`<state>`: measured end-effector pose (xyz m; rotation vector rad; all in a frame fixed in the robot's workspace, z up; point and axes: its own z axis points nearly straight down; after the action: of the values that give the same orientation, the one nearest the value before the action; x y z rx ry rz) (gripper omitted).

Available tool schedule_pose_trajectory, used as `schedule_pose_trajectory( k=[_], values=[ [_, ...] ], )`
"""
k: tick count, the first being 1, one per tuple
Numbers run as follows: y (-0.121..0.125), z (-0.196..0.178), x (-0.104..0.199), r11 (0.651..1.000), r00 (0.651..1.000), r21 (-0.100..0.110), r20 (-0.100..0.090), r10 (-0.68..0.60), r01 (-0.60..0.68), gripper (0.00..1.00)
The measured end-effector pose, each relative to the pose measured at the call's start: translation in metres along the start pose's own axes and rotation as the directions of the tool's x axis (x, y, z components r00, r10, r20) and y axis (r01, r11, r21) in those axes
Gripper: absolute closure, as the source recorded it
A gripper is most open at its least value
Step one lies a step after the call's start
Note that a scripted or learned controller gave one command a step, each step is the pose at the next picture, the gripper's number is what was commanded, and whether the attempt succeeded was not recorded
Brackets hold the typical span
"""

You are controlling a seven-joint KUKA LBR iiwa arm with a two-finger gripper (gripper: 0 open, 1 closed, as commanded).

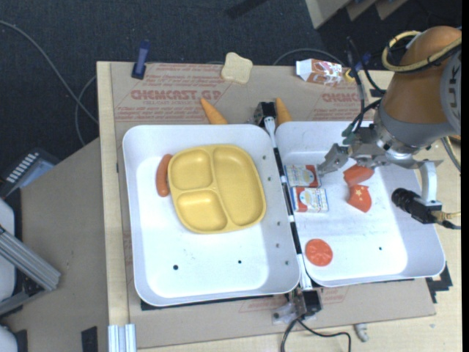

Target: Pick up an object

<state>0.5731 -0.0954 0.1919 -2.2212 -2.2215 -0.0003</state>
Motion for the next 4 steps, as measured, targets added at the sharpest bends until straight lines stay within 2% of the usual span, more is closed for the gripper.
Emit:
schedule_pose_trajectory(
  k=[1,2,3,4],
  values=[
    [0.019,0.036,-0.053,1.000,1.000,0.000,0.002,0.002,-0.002,0.00],
    [0.005,0.108,-0.069,1.000,1.000,0.003,-0.001,0.001,-0.001,0.00],
    [0.054,0.089,-0.034,1.000,1.000,-0.003,0.000,-0.002,0.002,0.00],
    [0.008,0.108,-0.070,1.000,1.000,0.002,0.000,0.001,-0.001,0.00]
  ],
)
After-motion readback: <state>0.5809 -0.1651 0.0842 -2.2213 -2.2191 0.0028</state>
